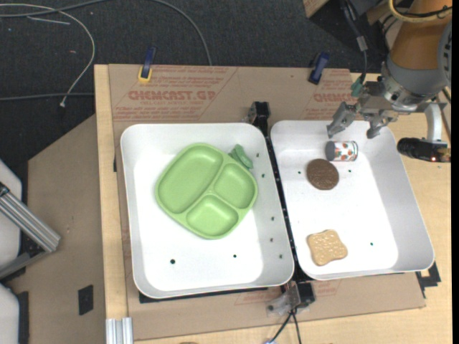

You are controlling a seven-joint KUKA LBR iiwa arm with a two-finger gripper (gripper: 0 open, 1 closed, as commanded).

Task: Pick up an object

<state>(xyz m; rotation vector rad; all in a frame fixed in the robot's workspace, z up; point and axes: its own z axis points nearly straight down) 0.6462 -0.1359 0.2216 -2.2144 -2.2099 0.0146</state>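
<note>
Lying nearest the camera, at six o'clock in the right bin (401, 192), a cracker (327, 247) is sitting alone; past it a brown disc (323, 174) is resting mid-bin, and just beyond, touching it at one o'clock, a small can (342, 150) is lying on its side, long axis running three-to-nine. Farthest, the gripper (358, 125) is hovering with fingers apart, the can sitting just below at seven o'clock

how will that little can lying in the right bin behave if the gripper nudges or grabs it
The can lies on its side, so a nudge would probably roll it, maybe into the brown disc beside it. It looks small and likely light. The open gripper hovers above it.
</note>
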